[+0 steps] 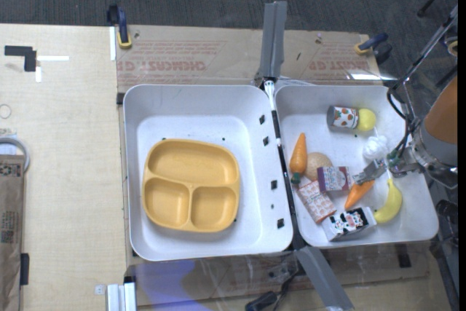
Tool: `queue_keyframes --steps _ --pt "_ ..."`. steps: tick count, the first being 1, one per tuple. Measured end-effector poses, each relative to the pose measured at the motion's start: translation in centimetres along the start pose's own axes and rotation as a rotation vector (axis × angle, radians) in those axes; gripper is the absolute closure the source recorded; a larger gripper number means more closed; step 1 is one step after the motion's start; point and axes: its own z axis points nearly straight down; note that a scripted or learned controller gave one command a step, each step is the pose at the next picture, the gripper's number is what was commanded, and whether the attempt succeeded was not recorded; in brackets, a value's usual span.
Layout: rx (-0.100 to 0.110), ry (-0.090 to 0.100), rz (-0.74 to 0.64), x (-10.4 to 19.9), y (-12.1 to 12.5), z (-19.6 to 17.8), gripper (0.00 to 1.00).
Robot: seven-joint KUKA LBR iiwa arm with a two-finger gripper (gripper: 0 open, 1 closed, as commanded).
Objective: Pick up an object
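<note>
The right bin (429,226) is crowded: 2 carrots (298,154), banana (390,204), can (342,117) and cartons (349,222) leave open floor only along its far-left corner.

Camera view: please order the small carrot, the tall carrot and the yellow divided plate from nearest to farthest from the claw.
1. The small carrot, right bin, lies just at the claw.
2. The tall carrot, right bin, stands by the divider, farther left.
3. The yellow divided plate, left bin, is farthest.

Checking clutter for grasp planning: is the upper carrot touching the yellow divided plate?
Apart. The camera view shows the carrot in the right bin, the plate in the left bin, bin walls between.
</note>
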Motion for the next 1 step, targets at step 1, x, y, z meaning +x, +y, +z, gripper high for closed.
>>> queue_keyframes --steps 1 --pt "0.015 -0.006 0.068 3.49 -1.01 0.9 0.0"
